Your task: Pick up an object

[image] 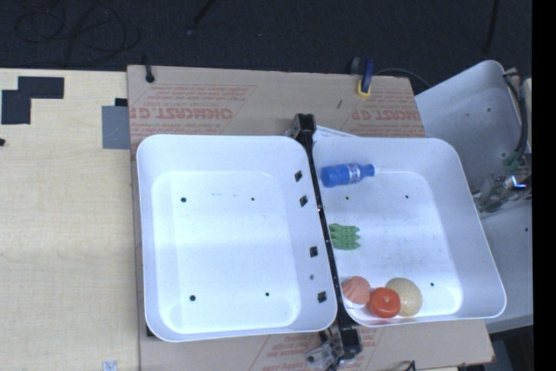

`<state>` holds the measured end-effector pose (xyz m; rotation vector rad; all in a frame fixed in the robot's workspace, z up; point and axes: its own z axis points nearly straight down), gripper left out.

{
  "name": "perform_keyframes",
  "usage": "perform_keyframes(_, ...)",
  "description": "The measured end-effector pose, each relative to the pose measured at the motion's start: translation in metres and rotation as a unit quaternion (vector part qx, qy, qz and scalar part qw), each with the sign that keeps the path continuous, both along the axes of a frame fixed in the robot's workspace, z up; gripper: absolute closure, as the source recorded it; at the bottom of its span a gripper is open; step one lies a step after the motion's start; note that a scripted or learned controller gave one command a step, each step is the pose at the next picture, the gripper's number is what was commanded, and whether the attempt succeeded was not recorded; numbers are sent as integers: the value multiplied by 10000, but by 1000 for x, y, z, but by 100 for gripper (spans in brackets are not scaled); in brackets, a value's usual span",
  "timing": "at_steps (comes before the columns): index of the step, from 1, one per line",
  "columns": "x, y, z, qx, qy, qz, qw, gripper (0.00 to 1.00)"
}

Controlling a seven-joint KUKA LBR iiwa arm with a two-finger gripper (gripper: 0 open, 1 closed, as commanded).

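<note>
The right bin (460, 213) holds several small objects. A blue bottle (347, 175) lies on its side near the bin's far left corner. A green, pod-like item (344, 236) rests against the left wall at mid-depth. In the near left corner three round things sit bunched together: a pinkish one (355, 289), a red one (384, 302) and a beige one (406, 294), touching each other.
The left bin (226, 239) sits beside the right one, with a black strip with clips (314, 221) along their shared edge. Both rest on a cardboard sheet (217, 104). A pale grey panel (473, 104) and cables (508, 178) stand at the right.
</note>
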<state>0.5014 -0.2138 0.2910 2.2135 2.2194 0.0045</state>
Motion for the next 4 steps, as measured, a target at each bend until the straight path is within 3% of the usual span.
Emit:
perform_keyframes(1, -28, 1, -79, 33, 83, -19, 10000, 100)
perform_keyframes(2, -8, 0, 26, -6, -12, -1, 10000, 100)
perform_keyframes(3, -28, 20, -82, 44, 99, -13, 9999, 100)
perform_keyframes(4, -2, 15, 2, 1, 2, -4, 10000, 100)
